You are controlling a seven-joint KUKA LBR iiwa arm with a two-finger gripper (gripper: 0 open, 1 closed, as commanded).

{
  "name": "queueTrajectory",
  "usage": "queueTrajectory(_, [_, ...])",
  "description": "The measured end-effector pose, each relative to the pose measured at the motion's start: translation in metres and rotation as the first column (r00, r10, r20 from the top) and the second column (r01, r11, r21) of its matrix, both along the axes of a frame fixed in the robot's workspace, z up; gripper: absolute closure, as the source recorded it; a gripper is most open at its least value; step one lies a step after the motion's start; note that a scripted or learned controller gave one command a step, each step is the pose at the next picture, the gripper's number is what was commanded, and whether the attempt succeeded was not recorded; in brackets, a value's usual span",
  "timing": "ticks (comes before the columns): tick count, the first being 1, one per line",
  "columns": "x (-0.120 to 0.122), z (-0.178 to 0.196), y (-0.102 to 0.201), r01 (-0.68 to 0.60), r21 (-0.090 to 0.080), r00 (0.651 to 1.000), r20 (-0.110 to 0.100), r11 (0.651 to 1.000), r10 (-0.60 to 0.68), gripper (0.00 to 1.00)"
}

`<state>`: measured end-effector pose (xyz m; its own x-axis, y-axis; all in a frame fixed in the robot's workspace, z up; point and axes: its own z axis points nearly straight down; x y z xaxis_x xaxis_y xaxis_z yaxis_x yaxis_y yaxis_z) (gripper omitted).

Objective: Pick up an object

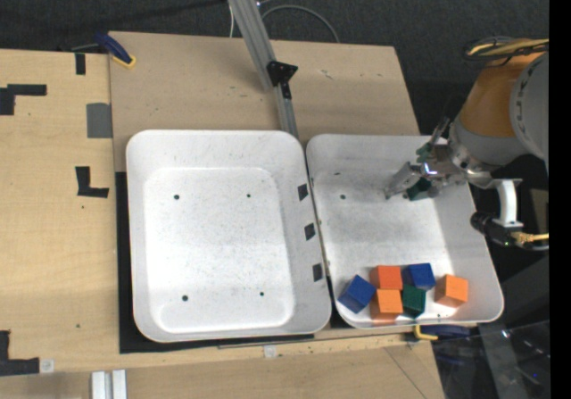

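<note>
Over the right bin's (357,156) upper part, toward 2 o'clock from its middle: gripper (412,185), fingers spread and gripping nothing, well apart from the blocks at 6 o'clock along the near wall — blue (357,293), orange (389,277), blue (419,275), orange (387,301), green (413,300), orange (452,289).

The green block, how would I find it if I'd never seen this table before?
Look in the right-hand bin, down at its near edge where the little blocks huddle together. The green block sits in the front row, between an orange block and another orange block, just below a blue block. It is the only dark green one.
</note>
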<state>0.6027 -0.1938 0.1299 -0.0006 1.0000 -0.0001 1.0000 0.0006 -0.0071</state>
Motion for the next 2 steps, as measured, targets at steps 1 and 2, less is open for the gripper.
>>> queueTrajectory(1, [0.0058, -0.0121, -0.0025, 0.000, -0.009, 1.000, 0.025, 1.000, 0.000, 0.00])
queueTrajectory(2, [0.0050, -0.0049, -0.0023, -0.001, -0.009, 1.000, 0.022, 1.000, 0.001, 1.00])
